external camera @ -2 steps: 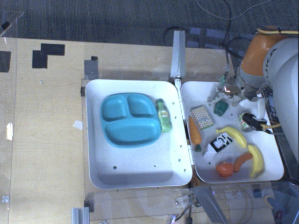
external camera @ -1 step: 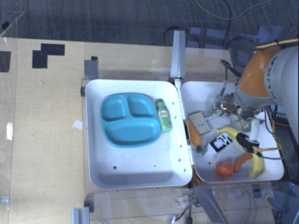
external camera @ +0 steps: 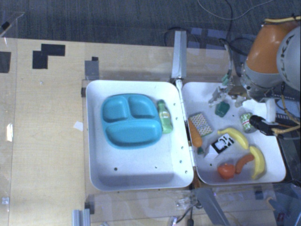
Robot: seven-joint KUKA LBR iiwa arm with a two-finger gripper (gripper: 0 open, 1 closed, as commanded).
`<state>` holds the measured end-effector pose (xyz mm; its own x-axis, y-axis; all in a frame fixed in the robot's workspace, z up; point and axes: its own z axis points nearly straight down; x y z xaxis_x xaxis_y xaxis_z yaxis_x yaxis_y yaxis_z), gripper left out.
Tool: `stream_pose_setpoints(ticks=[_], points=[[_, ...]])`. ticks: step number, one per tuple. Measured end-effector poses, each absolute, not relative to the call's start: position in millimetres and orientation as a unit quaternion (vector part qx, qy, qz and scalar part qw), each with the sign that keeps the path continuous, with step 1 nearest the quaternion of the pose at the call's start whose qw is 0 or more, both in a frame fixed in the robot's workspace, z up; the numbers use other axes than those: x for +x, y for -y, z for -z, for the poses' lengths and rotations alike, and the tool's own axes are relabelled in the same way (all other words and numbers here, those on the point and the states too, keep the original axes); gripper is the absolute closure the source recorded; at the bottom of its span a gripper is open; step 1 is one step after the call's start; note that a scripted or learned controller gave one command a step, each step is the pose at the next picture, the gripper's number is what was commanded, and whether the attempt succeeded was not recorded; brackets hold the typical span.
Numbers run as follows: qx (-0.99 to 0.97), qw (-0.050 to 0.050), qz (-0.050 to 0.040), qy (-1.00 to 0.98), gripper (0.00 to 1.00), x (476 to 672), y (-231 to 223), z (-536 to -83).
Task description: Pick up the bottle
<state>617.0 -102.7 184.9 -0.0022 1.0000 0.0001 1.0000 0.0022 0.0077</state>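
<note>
We see the green bottle (external camera: 164, 117) lying in the left bin (external camera: 136, 178), against the right edge of the blue divided plate (external camera: 130, 120). Well apart, over the right bin (external camera: 277, 171), the jaws (external camera: 229, 92) hang above a small teal block (external camera: 222, 108); we cannot tell whether they are open.

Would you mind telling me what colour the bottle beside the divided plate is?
Pale green, in the camera view: the bottle lies against the blue plate.
</note>
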Motion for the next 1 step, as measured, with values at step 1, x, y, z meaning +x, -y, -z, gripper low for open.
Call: stream_pose_setpoints(ticks=[1], points=[[0.681,0.003,-0.0019,-0.732,0.0,638.4,138.7,-90.7]])
